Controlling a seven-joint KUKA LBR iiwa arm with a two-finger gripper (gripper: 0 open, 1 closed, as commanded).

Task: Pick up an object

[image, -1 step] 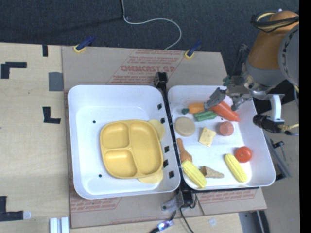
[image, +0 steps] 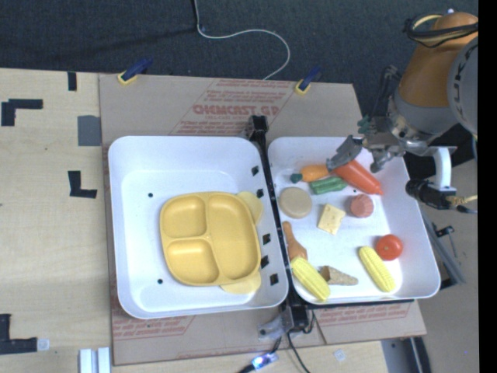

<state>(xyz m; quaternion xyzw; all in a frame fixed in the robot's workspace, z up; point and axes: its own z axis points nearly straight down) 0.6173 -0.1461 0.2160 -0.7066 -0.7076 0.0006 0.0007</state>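
Camera view puts your gripper [image: 361, 152] low over the right bin [image: 423, 231], fingers spread, just above the carrot [image: 359, 176]; nothing sits between them; you look to be at the approach step; next, descend squarely and close on the carrot.

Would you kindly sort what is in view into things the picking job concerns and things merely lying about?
Job: gripper; right bin items: carrot, tomato, cheese wedge, two corn cobs.
Lying about: yellow divided tray in left bin, white cable, cardboard sheet.
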